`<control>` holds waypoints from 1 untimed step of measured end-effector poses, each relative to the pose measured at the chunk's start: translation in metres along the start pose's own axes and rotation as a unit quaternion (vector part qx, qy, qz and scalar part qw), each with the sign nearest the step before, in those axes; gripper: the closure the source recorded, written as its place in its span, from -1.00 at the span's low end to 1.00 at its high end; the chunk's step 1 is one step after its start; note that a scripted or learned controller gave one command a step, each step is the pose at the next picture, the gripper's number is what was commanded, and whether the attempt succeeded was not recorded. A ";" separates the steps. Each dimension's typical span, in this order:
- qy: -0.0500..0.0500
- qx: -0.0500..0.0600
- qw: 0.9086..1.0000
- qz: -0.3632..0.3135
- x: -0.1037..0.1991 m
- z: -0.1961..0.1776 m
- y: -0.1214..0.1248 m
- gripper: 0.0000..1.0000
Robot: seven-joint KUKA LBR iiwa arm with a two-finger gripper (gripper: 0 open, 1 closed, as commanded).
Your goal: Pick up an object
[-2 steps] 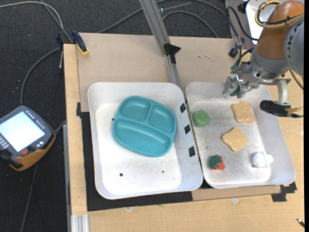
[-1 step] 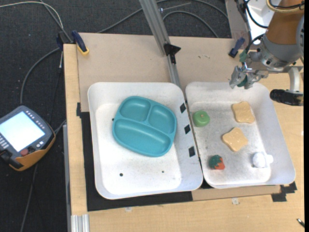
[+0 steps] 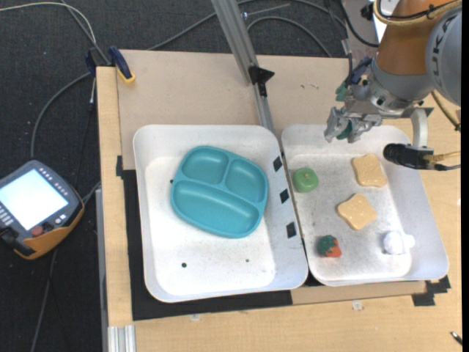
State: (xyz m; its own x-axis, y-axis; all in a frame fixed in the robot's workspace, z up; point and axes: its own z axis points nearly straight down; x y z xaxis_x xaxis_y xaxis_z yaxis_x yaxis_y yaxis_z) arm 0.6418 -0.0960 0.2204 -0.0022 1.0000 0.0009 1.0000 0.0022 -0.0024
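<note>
Arm: grey with an orange band, reaching in from the right, wrist over the far edge of the right bin [image 3: 432, 255].
Gripper [image 3: 346, 130]: hovers at the right bin's far rim, above bare floor; nothing lies between its fingers. Whether they stand apart or closed I cannot tell; they are too small and blurred.
Left bin [image 3: 212, 273]: bears a teal divided plate [image 3: 220, 191], lying flat, well apart from the gripper.
Right bin contents: a green apple [image 3: 305, 180] near the near-left wall; a tan toast [image 3: 368, 171] closest to the gripper; a second tan slice [image 3: 356, 211] mid-bin; a red and green strawberry [image 3: 329, 246] toward the front; a small white piece [image 3: 394, 243] at front right. All lie apart from one another.
Likely target: the toast, being nearest, though the task names no one object.
Handling, toast: looks like toy food, so probably light and stiff; flat and low, so the fingers would have to straddle its narrower width and come close to the floor.
Handling, apple: rounded and probably smooth; likely to roll or squirt out unless taken across its middle.
Handling, plate: wide, thin-rimmed; only an edge pinch seems possible.
Risk: a flat slice may slide on the bin floor.
Progress: nothing lifted yet.
</note>
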 end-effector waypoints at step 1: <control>0.000 0.000 1.000 0.000 0.039 -0.005 -0.030 1.00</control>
State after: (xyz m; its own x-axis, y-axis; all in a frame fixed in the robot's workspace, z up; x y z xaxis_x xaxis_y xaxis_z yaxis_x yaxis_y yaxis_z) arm 0.6117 -0.0569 0.2251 -0.0013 1.0000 0.0011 1.0000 0.0013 -0.0034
